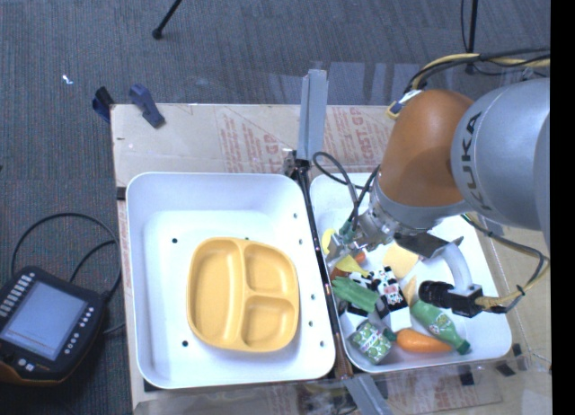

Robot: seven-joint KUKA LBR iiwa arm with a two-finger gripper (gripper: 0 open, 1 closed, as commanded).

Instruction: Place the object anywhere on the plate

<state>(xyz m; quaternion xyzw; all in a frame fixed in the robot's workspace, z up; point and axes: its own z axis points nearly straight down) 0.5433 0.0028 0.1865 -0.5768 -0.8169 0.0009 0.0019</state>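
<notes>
Two white bins are being spanned by the scene: the yellow plate [243, 295] is lying in the left bin [148, 225], its long axis running left-right. The gripper [346, 241] is being lowered over toys in the right bin [497, 319].

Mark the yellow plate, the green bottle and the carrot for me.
yellow plate [212, 271], camera view, floor of its large left compartment.
green bottle [438, 322], camera view, middle of its body.
carrot [420, 342], camera view, middle of its orange body.

two white bins [144, 225], one yellow plate [243, 295], one green bottle [438, 322], one carrot [422, 342]
</notes>
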